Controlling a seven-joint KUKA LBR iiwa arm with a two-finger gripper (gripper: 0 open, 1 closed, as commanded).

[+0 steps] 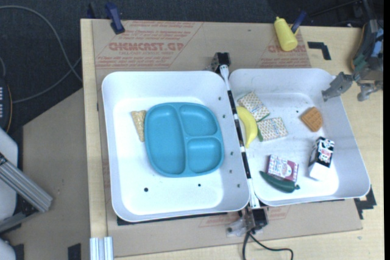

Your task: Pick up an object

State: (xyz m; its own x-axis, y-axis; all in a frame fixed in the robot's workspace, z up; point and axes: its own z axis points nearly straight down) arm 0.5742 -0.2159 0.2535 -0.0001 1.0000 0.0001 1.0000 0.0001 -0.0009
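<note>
Camera view shows the gripper [348, 87] at the tabletop's right edge, over the right bin's [353, 161] far right corner, fingers spread and holding nothing. Inside that bin lie a banana [247, 125] against its left wall, two crackers [262, 117], a brown biscuit [312, 119], a milk carton [322, 158] and a small box [282, 167]. A blue divided plate [183, 138] fills the left bin [122, 192].

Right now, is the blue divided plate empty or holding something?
Empty: the blue divided plastic plate in the left white bin shows three bare compartments.
</note>
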